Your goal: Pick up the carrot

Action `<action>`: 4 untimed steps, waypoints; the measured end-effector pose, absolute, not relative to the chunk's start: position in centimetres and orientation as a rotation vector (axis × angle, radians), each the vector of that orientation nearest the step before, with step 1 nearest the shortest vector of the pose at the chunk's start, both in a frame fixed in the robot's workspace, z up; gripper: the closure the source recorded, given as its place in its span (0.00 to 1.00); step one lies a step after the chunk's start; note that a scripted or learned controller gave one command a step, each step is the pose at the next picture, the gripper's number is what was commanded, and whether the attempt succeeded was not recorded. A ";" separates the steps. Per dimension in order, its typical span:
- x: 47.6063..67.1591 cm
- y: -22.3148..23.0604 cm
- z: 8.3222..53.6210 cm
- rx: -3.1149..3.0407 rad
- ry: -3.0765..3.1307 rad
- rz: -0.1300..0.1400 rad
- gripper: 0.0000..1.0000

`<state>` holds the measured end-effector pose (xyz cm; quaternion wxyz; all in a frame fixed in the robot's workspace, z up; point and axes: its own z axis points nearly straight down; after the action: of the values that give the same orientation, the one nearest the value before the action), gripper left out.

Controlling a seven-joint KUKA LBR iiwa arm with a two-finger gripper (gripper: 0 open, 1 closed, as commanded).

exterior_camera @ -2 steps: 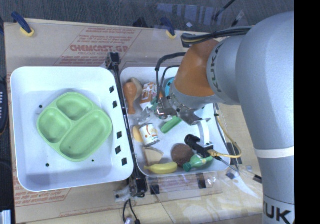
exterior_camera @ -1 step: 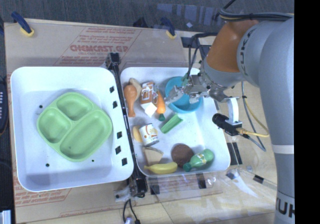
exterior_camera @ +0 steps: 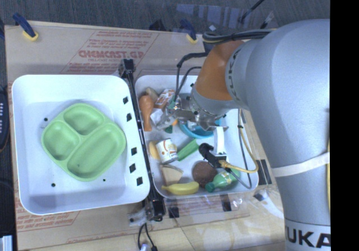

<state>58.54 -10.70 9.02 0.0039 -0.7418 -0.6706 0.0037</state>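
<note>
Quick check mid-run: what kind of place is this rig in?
Likely a robotics lab bench: two white bins clamped onto cardboard, toy food like the carrot, and a green divided plate.

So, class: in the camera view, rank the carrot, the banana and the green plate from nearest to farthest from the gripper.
Measured from the gripper:
1. Carrot, just beside it, on the right bin's left side.
2. Banana, at that bin's near edge.
3. Green plate, over in the left bin.
</note>
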 end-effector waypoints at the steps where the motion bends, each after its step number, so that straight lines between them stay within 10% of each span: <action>1: 58.6 -10.8 10.1 -2.316 -2.111 0.020 1.00; 2: 60.7 -6.7 19.2 -2.751 -1.506 0.010 1.00; 3: 59.1 -9.1 18.4 -2.930 -1.101 0.021 1.00; 4: 59.1 -9.0 18.4 -2.929 -1.102 0.018 0.00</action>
<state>59.13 -9.05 18.44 0.0060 -0.9359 -0.3521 0.0057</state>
